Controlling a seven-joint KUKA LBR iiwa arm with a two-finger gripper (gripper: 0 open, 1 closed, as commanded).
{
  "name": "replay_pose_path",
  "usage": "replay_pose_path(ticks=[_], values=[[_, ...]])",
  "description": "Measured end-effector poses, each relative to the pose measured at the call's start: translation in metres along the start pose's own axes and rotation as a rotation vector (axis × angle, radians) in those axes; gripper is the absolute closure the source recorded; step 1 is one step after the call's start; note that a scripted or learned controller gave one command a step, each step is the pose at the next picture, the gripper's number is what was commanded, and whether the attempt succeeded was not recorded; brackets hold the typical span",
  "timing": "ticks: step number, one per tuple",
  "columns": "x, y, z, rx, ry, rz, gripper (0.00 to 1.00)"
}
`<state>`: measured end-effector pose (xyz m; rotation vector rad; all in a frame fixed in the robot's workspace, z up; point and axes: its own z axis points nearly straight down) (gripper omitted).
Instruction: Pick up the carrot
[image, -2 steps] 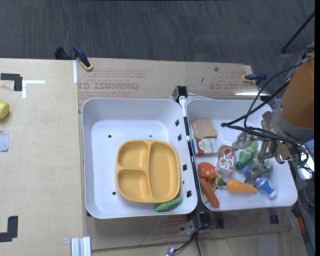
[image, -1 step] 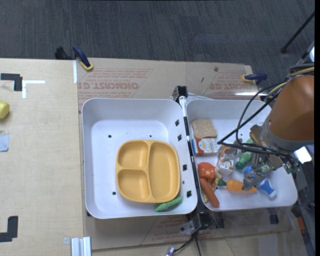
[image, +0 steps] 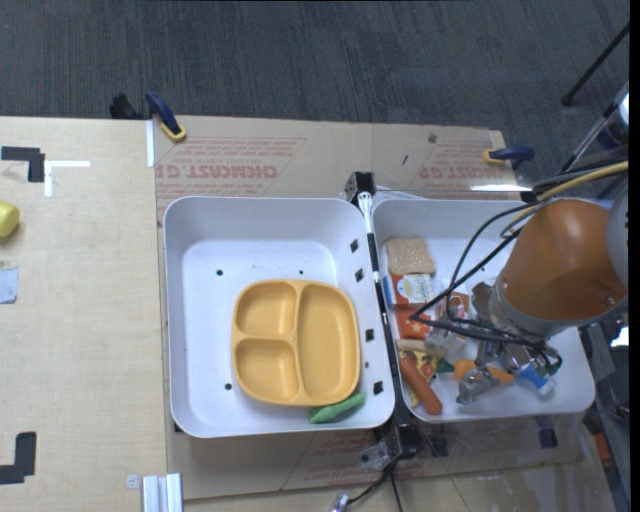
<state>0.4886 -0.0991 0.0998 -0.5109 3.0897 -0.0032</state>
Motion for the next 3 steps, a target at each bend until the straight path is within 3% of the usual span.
replay_pose_path(ticks=[1, 2, 3], values=[[0.001, -0.007, 0.008, 0.000, 0.008, 0.577, 0.00], [0.014, -0.012, 0.008, 0.001, 0.007, 0.920, 0.00], [0.008, -0.007, -0.171, 0.002, 0.003, 0.816, 0.00]])
